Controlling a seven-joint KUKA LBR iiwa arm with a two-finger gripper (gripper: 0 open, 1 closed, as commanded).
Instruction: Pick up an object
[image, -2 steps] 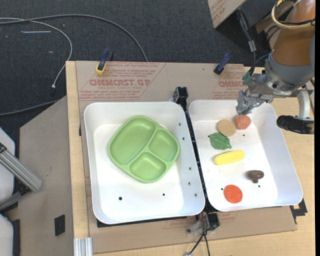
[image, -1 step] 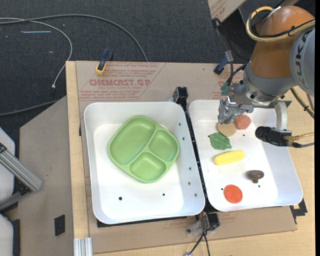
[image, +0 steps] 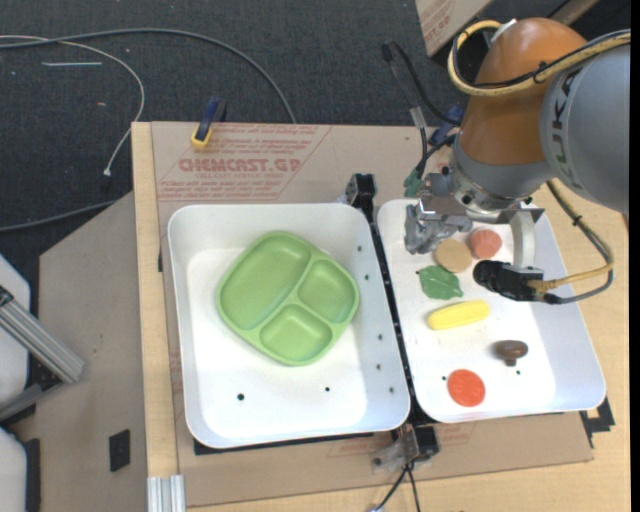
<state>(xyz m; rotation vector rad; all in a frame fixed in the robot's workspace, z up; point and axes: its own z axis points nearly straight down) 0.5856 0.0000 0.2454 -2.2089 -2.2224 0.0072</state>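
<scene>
The right bin (image: 583, 372) holds several small items. A tan round piece (image: 454, 258) and a pink-red piece (image: 486, 243) lie at its far end. A green leaf-shaped piece (image: 440, 282), a yellow oblong piece (image: 458, 316), a small brown piece (image: 512, 351) and an orange-red disc (image: 466, 387) lie nearer the front. My gripper (image: 428, 232) hangs over the bin's far left corner, just left of the tan piece and above the green one. Nothing is visibly held in it.
The left bin (image: 182, 232) holds a green divided plate (image: 288, 297). A black cable fitting (image: 505, 279) on the arm hangs over the right bin beside the tan piece. A black clip (image: 361, 188) sits at the far edge between the bins.
</scene>
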